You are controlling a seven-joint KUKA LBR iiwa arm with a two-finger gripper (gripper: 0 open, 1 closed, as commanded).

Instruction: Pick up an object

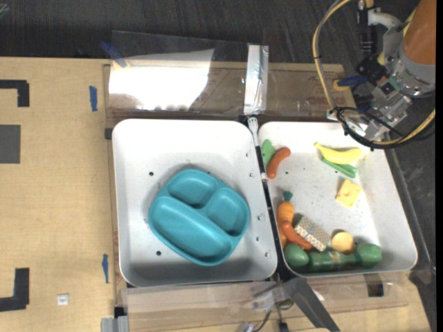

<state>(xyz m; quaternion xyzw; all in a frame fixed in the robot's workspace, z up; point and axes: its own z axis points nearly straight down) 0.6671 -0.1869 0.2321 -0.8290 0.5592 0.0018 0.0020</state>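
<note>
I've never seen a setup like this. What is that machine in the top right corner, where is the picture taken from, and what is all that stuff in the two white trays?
The picture comes from one fixed camera above the bench, looking down at a slant. The machine at the upper right is a robot arm, grey with an orange band, trailing yellow cables. Its gripper hangs over the far corner of the right bin; nothing can be seen held in it. The left bin holds a teal divided plate. The right bin holds toy food: a sausage, a banana, a cheese wedge, a carrot and green vegetables along the near edge. Its job is to pick one up.
</note>
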